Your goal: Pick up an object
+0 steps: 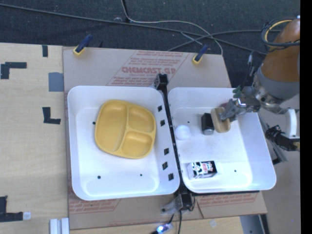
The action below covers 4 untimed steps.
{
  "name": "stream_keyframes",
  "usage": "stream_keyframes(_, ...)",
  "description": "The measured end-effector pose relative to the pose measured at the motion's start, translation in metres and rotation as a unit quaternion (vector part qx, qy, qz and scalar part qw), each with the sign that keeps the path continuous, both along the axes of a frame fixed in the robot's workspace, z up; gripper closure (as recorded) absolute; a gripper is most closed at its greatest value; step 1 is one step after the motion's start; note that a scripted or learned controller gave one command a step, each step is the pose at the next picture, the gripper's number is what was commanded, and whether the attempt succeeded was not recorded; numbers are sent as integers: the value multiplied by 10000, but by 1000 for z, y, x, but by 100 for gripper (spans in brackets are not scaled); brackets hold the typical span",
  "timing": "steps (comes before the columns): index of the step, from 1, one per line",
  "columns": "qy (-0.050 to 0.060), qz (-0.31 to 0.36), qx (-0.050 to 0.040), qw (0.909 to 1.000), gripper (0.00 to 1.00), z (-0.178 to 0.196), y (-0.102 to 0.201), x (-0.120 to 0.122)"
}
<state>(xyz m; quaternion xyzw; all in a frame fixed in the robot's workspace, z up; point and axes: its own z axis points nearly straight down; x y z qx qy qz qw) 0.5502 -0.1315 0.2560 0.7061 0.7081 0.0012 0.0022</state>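
Two shallow white bins are seen side by side on the tabletop [29,130], resting on a sheet of brown cardboard [146,67] that is clamped at its far edge by two yellow-and-blue clips. In the left bin [78,179] a yellow divided plate [125,128] is laid flat, near the middle. In the right bin [258,174] a small black-and-white carton [202,169] is found lying near the front, and a small white ball [182,131] is set close to the divider between the bins. Further right, a black cylinder [207,123] is seen touching a tan wooden block [222,121]. The gripper [230,111] is reached in from the right and is placed directly over the block; whether its jaws are spread or closed cannot be told, and no grasp can be confirmed.
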Motion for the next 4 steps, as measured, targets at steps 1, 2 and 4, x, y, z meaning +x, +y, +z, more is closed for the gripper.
stream_keyframes(1, 28, 14, 11, 10000, 100, 1, 47, -7)
stream_keyframes(2, 42, 13, 11, 10000, 100, -18, 98, -21)
stream_keyframes(4, 46, 16, 8, 10000, 100, -43, 200, -37)
